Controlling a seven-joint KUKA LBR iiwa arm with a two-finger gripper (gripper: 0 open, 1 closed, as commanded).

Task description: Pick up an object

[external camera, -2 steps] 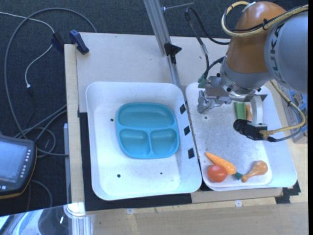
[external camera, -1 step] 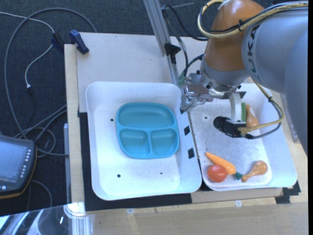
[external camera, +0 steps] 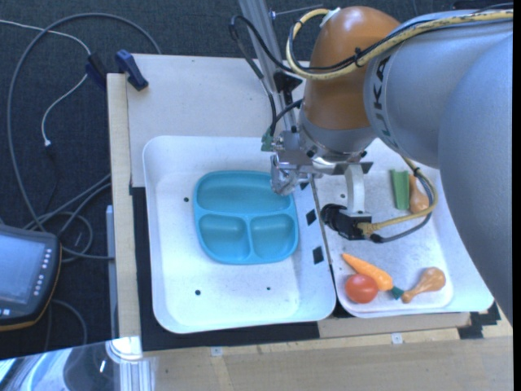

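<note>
The gripper (external camera: 282, 179) is seen low over the top right edge of the blue tray (external camera: 244, 226) in the left bin (external camera: 236, 308). Whether its jaws are open or closed cannot be told. A carrot (external camera: 366, 267), a tomato (external camera: 361, 288) and what may be a pear (external camera: 425, 283) are seen in the right bin (external camera: 407, 306).

Hidden and cut-off parts at the two bins

The arm (external camera: 423, 80) runs off the right and top edges and covers much of the right bin (external camera: 440, 296); the gripper (external camera: 282, 182) sits under the wrist, its fingers too small to tell apart; the green piece (external camera: 399, 187) and the item beside it are partly hidden by cable (external camera: 399, 218); the monitor (external camera: 24, 275) is cut by the left edge.
</note>
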